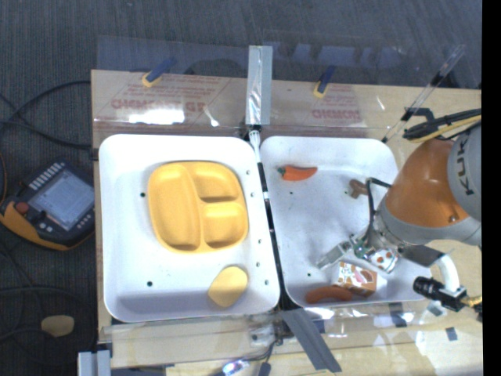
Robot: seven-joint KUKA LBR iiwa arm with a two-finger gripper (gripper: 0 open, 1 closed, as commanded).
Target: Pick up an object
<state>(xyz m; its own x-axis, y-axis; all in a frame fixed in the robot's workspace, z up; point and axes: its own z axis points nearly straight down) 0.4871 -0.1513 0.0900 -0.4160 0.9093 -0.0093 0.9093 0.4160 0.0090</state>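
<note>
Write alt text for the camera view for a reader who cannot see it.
A grey and orange robot arm lowers its hand into the right white bin, over a small printed packet and a sausage, with a carrot farther back. The left bin holds a yellow divided tray and a yellow lump.

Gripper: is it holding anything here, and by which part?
Cannot be told. The gripper is low in the right bin beside a small carton.

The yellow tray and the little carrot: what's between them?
The camera view shows the yellow tray and carrot in separate bins; only their white rims lie between.
</note>
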